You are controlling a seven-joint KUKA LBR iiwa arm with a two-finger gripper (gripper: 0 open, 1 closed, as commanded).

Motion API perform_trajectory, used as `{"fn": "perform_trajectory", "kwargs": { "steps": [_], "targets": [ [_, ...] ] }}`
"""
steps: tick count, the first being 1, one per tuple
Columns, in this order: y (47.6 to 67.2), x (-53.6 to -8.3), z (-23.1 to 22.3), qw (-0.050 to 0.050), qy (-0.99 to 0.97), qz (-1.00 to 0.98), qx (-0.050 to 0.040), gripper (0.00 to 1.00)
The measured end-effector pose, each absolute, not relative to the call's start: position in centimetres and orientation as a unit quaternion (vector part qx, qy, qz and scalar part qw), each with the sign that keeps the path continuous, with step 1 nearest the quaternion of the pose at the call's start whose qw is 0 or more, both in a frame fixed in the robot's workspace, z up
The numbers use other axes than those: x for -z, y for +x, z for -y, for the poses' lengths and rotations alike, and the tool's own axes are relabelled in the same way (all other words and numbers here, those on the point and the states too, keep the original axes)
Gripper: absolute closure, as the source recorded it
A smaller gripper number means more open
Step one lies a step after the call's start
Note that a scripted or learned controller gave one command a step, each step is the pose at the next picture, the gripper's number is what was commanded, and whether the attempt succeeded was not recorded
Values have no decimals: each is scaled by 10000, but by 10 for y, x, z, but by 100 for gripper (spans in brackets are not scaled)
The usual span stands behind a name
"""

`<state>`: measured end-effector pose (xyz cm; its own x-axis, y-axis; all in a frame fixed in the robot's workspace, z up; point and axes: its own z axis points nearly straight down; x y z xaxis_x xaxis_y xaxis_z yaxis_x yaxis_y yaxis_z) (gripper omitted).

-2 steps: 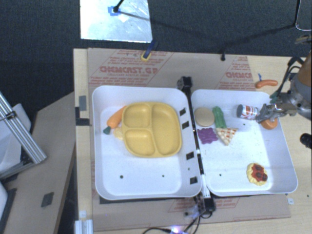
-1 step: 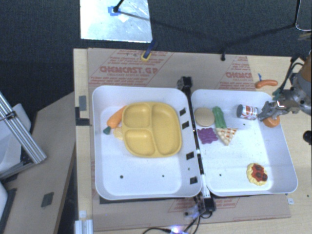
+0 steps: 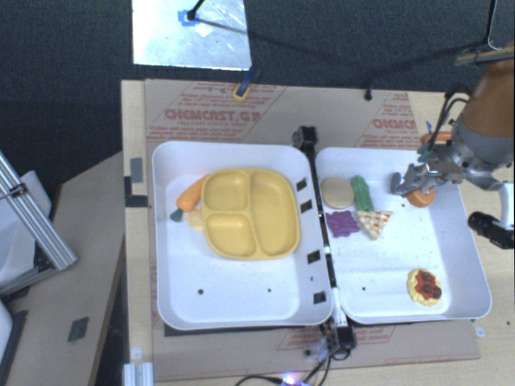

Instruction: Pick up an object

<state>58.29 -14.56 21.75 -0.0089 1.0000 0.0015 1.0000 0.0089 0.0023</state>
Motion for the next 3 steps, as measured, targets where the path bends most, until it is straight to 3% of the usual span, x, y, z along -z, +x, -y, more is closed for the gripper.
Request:
{"fn": "perform_trajectory", "kwargs": {
  "steps": [3],
  "targets": [
    [645, -233, 3, 8, 7039, -7103, -18, 100]
  ]
}}
